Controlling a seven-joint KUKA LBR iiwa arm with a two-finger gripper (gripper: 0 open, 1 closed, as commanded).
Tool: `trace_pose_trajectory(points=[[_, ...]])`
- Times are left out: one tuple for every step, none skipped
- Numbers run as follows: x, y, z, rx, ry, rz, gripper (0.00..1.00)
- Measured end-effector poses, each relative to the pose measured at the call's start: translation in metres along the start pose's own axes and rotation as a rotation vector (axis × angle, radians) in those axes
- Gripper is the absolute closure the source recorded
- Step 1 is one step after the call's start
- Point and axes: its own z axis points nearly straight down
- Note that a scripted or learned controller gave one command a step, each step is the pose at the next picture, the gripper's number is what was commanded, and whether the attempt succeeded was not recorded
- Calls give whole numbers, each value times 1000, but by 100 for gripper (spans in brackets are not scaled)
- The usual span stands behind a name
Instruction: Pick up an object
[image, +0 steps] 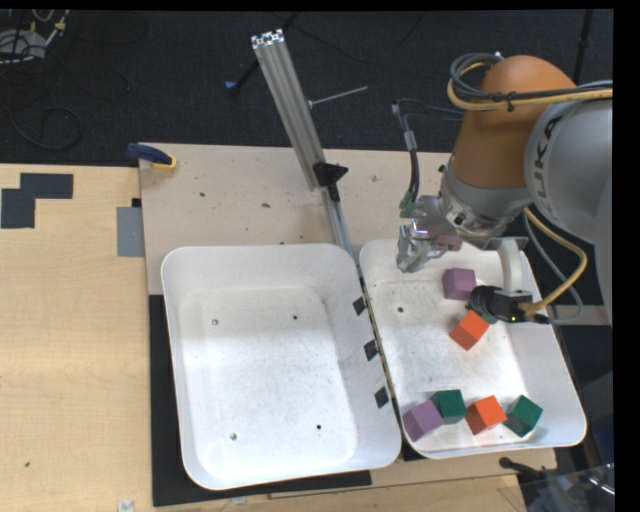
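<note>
— Camera view: our gripper (414, 258) hangs at the right white bin's (560, 400) twelve o'clock; jaw state we cannot tell.

— Small purple cube (459, 283) at its three o'clock looks light and rigid; we'd pinch opposite flat faces.

Gripper (413, 252) hangs over right bin (560, 385) near its far left corner. Purple cube (459, 283) and orange cube (468, 330) sit nearby; four more cubes line the near edge.
</note>
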Motion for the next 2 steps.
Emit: trace_pose_trajectory(points=[[44, -22, 6, 2, 0, 1, 100], [92, -27, 16, 1, -1, 0, 100]])
